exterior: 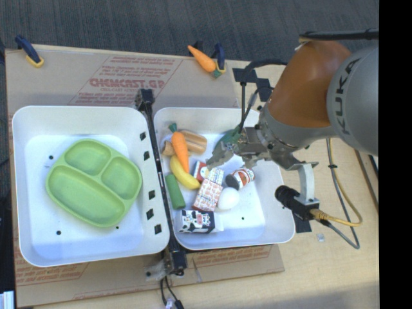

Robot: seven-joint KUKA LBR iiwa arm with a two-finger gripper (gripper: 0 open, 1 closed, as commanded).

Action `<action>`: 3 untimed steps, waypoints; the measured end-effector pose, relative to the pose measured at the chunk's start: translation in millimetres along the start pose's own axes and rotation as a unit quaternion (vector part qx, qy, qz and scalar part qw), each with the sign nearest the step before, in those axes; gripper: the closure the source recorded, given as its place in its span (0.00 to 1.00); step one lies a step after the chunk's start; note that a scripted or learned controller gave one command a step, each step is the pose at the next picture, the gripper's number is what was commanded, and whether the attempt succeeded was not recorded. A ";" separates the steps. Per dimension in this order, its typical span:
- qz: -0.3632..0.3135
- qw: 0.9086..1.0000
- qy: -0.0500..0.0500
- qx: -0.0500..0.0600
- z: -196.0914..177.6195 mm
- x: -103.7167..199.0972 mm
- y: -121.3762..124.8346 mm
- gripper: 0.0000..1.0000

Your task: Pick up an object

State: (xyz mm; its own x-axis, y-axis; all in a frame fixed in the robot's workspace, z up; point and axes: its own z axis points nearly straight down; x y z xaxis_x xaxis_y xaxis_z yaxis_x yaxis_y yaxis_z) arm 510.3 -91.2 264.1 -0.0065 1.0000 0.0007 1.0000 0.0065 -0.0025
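Right of frame centre, the gripper (222,152), fingers spread and holding nothing, hovers above toy food piled in the right bin (273,227); nearest lies a banana (183,173), probably light, rigid, slick plastic, best pinched across its middle.

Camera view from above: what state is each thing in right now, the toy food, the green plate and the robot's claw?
Green divided plate: flat in the left bin, nothing on it.
Carrot: lying in the right bin.
Banana: lying beside the carrot.
Milk carton: on its side.
Gripper: low over the pile.
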 end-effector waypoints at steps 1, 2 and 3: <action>0.000 1.000 -0.001 0.000 73.7 -53.8 -30.1 0.00; -0.001 1.000 0.001 -0.001 169.2 -51.7 -32.3 0.00; -0.004 1.000 0.000 -0.003 157.5 -52.2 -30.1 1.00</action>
State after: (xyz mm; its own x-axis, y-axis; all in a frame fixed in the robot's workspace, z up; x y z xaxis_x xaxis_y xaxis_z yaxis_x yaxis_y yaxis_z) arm 480.1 -143.5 106.6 -0.0142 0.9999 0.0006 0.9999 0.0142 0.0044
